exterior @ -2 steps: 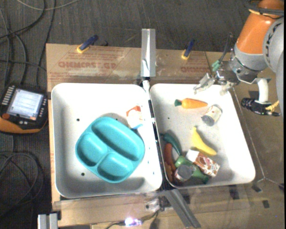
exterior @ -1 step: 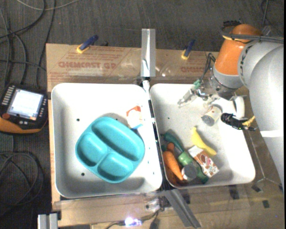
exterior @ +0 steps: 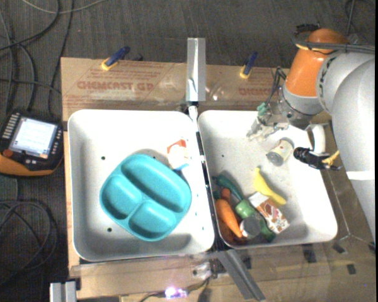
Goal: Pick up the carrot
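Not grabbed yet: carrot point(exterior: 227, 218) lies at right bin's point(exterior: 315, 231) near-left corner among clutter, fingers point(exterior: 263, 126) hang near far edge, slightly parted, holding nothing.

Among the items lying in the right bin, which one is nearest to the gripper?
The small grey cup, lying on its side just below the gripper. The banana, the carrot and the other food items sit farther down, toward the bin's lower left corner.

Teal divided plate point(exterior: 146, 197) in left bin point(exterior: 82, 168); banana point(exterior: 265, 187) in right bin point(exterior: 315, 219)
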Motion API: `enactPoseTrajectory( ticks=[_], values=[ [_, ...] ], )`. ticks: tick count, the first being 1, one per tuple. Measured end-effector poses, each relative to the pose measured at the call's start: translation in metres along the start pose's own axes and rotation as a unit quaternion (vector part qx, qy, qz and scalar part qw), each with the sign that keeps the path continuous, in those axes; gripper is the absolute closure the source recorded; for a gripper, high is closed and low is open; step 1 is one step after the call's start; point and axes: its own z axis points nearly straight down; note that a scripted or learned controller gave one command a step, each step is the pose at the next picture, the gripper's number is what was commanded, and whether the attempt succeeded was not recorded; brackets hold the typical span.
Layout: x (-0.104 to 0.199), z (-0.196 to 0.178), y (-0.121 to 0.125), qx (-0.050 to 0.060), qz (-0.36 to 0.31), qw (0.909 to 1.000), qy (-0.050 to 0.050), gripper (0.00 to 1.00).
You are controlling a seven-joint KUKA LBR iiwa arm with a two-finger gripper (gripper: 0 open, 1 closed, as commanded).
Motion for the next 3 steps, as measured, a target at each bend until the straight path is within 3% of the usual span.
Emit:
enactPoseTrajectory(
  ticks=[1, 2, 3],
  values=[
    [0.068, -0.060, -0.043, 0.001, 0.055, 0.9985, 0.004, 1.00],
    [0.119, -0.077, -0.098, 0.002, 0.078, 0.9970, 0.004, 1.00],
    [0.112, -0.081, -0.089, 0.001, 0.044, 0.9990, 0.003, 1.00]
  ],
)
